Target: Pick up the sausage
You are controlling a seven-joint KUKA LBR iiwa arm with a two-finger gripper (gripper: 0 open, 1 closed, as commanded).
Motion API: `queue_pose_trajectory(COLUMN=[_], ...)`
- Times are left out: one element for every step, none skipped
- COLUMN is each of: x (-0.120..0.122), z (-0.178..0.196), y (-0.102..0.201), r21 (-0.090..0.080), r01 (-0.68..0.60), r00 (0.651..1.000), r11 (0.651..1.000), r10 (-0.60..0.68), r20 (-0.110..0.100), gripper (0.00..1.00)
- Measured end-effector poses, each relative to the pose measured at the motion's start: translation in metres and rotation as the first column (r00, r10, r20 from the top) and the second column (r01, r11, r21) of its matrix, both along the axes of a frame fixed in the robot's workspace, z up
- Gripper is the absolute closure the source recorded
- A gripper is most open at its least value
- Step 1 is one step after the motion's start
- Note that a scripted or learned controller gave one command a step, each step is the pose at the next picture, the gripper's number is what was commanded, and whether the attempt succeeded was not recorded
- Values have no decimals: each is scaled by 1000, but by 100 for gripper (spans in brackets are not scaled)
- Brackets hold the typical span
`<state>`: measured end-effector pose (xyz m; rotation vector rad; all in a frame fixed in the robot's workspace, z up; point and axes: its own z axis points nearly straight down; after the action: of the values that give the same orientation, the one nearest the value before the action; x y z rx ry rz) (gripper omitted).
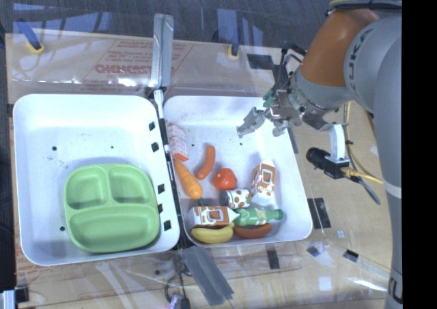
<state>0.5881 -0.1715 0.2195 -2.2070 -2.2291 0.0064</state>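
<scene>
The sausage [206, 161], a short orange-red link, lies in the right bin [225, 106] near its middle, tilted and just right of a carrot [186, 178]. My gripper [263, 125] hovers over the bin's back right area, up and to the right of the sausage and apart from it. Its fingers [248, 125] are spread open with nothing between them.
The right bin also holds a tomato [224, 179], small cartons [263, 180], a green bottle [259, 216], a banana [212, 234], a dark red oblong item [252, 231] and a packet [177, 141]. A green divided plate [109, 209] sits in the left bin [41, 116].
</scene>
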Motion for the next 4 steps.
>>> queue_pose_trajectory(x=[38, 39, 39, -4], z=[-131, -125, -125, -132], y=[57, 58, 57, 77], r21=[-1, -1, -1, 0], r01=[-97, -101, -101, -49], r00=[995, 995, 995, 999], r11=[995, 995, 995, 999], r10=[97, 101, 101, 49], r20=[3, 0, -1, -1], gripper=[0, 100, 0, 0])
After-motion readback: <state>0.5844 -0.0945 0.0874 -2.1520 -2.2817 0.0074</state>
